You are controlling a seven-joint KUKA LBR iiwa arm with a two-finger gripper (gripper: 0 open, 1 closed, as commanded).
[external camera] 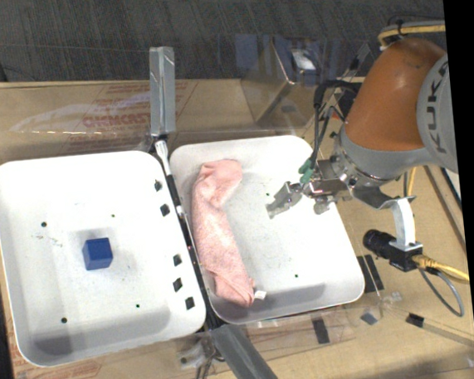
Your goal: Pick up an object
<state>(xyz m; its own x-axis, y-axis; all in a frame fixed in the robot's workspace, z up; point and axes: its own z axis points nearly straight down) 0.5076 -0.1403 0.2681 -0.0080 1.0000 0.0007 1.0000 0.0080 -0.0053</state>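
A pink cloth (219, 232) lies lengthwise along the left side of the right bin (329, 276). A small blue cube (98, 253) sits in the left bin (21, 197), left of its middle. My gripper (282, 202) hangs over the right part of the right bin, to the right of the cloth and apart from it. Its fingers point left and look open, and there is nothing between them.
A metal divider bar (162, 92) runs up from between the bins at the back. The bins rest on a brown cardboard sheet (72, 117). Black clips (177, 261) line the seam between the bins.
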